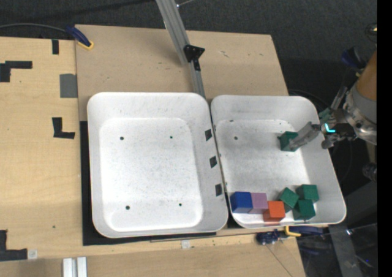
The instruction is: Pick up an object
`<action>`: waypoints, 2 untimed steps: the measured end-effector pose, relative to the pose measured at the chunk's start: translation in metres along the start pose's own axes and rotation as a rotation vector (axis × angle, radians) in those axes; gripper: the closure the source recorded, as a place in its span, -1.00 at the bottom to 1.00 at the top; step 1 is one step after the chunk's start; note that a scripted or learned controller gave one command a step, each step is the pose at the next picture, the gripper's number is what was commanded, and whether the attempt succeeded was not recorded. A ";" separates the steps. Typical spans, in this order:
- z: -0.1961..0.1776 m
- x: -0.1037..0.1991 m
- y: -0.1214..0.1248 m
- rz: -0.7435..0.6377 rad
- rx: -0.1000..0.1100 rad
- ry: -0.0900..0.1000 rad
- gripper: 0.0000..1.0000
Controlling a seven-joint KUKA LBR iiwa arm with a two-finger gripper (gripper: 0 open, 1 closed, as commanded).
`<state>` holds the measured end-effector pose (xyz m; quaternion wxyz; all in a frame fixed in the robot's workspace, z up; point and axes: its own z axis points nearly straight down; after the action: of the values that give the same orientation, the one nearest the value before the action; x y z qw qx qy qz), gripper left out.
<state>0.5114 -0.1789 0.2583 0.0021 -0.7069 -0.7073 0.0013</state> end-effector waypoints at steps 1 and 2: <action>-0.002 0.000 0.001 -0.002 -0.004 -0.001 -1.00; 0.043 0.003 -0.005 0.000 0.001 0.000 -1.00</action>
<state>0.5061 -0.1762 0.2151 0.0022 -0.7070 -0.7073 0.0016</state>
